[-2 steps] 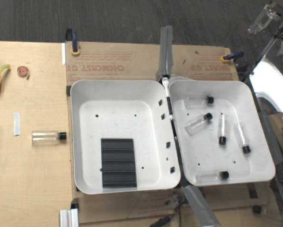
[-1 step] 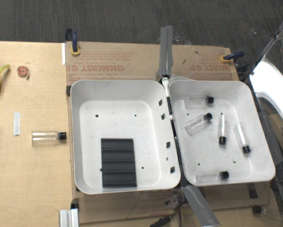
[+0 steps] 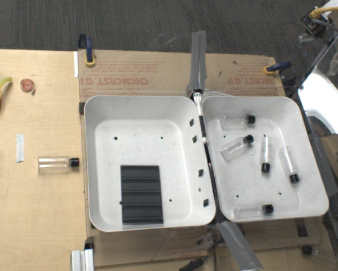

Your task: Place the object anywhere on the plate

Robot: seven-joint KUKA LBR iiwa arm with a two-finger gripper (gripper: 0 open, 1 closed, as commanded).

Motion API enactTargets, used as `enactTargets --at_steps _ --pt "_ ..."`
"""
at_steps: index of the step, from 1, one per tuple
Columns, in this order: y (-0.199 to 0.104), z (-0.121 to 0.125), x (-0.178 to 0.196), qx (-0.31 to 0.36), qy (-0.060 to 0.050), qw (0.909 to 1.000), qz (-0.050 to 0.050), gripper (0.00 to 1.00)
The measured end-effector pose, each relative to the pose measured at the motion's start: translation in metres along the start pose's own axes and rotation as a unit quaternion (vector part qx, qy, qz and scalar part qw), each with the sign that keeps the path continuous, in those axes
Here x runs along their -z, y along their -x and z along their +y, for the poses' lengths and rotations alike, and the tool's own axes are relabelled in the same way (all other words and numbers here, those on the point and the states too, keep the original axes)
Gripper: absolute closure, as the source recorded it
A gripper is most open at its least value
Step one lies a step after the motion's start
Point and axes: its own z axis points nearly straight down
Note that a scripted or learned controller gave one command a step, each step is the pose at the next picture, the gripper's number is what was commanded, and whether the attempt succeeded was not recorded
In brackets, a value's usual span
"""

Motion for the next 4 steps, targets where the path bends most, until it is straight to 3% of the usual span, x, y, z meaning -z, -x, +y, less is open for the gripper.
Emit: enactTargets --at_steps 1,2,3,4 --pt "0.08 0.064 0.002 0.101 0.0 0.9949 0.0 0.0" --pt "0.009 0.017 0.002 0.044 0.001 0.999 0.001 0.0" --pt "0.069 0.07 0.002 -0.048 0.0 0.9989 0.0 0.0" --pt "0.023 0.05 -0.024 -0.106 0.0 0.9944 0.001 0.0"
